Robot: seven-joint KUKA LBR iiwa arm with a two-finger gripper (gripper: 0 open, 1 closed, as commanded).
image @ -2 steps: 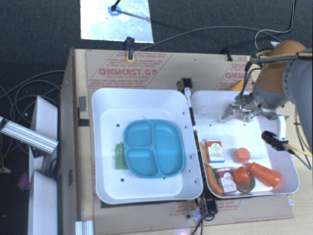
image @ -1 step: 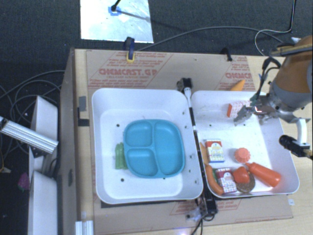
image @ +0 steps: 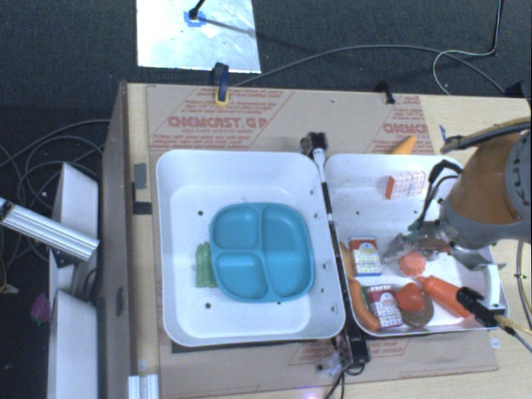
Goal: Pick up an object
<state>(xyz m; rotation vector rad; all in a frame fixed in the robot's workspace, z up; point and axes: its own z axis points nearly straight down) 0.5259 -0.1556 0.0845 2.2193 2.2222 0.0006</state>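
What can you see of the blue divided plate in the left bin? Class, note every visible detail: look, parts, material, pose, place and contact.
The blue divided plate is light blue, rounded-square, seemingly plastic, with raised ridges splitting it into four compartments. It lies flat and upright on the floor of the left bin, roughly at its centre, turned slightly askew to the bin walls. A green object lies along its left edge, close enough to look touching.

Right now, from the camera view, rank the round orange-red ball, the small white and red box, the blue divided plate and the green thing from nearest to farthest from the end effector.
End effector, right bin.
1. Orange-red ball, just below it.
2. Small white and red box, toward that bin's far end.
3. Blue divided plate, middle of the left bin.
4. Green thing, beyond the plate's left edge.
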